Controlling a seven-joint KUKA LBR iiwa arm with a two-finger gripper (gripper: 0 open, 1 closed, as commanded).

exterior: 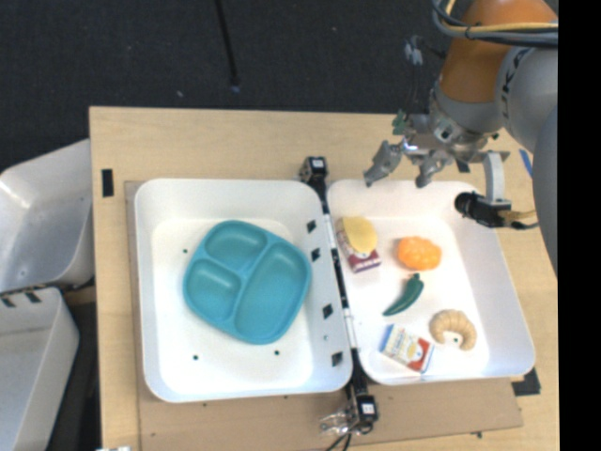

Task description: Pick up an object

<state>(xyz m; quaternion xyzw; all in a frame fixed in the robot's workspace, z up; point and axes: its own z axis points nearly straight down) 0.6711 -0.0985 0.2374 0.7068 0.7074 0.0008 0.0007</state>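
While the tool (401,171) hangs with its fingers spread apart and bare, a yellow block (360,234) and an orange lump (418,253) lie just below it.

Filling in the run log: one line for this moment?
gripper open, empty | above right bin far edge | five items inside | plate left bin
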